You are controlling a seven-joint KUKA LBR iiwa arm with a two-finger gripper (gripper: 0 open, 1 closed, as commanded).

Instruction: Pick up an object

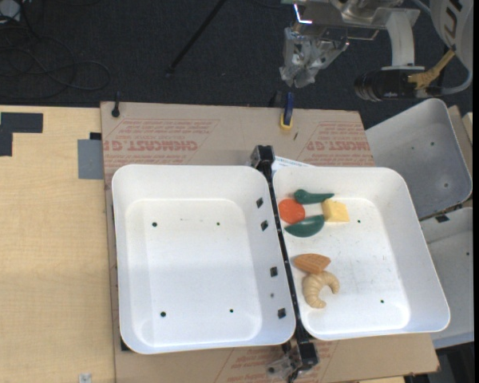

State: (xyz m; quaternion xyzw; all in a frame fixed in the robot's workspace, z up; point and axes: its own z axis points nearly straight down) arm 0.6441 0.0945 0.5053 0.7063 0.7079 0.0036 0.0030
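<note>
Objects sit in the right bin (415, 238): an orange-red round piece (291, 210) against the divider, two green pieces (312, 197) beside it, a yellow block (335, 211) just right. Nearer you, a tan ridged piece (311, 262) touches a beige croissant shape (319, 287). Left bin (128, 238) sits alongside. Your gripper (302, 69) hangs far beyond the bins, over the dark floor; can't tell its finger spread.

Bright even light, soft shadows, sharp
</note>
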